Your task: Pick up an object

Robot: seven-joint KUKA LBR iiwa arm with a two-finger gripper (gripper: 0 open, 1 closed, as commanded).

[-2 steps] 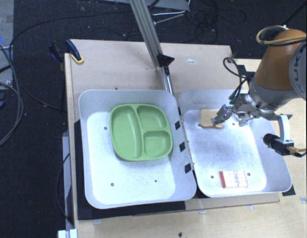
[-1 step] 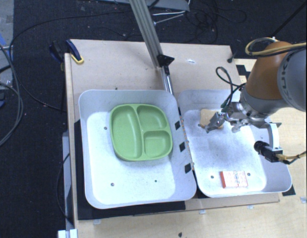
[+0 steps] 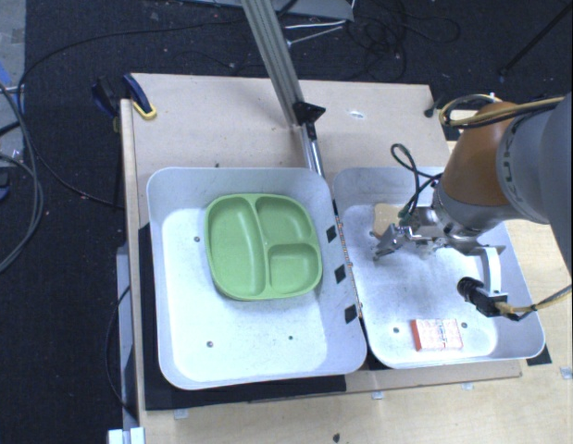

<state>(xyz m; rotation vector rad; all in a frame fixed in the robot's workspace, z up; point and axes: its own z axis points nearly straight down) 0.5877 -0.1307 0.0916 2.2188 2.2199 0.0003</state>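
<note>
Grey and orange, the arm (image 3: pixel 508 169) is reaching in from the right edge of the frame, with its jaws (image 3: pixel 394 241) hanging over the upper part of the right bin (image 3: pixel 397 289). Whether the jaws are released or clenched I cannot tell; the metal parts there are blurring together, and nothing can be made out between them.

Red and white, a small flat box (image 3: pixel 438 334) is lying near the lower edge of the same bin, below and a little to the right of the jaws and well apart from them. Its long axis is running roughly left to right across the frame. A tan, flat piece (image 3: pixel 388 217) is peeking out just above the jaws, partly hidden by the wrist; what it is I cannot say. I judge the box to be the clearer target, so the coming move would be carrying the jaws down the frame towards it.

White and shallow, the left bin (image 3: pixel 175 289) is holding a green divided plate (image 3: pixel 264 246), sitting upright in its upper middle. Both bins are resting on a pale wooden table (image 3: pixel 212 123), with dark carpet and loose cables lying around it. A slanting metal pole (image 3: pixel 277 54) is crossing the top of the frame.
</note>
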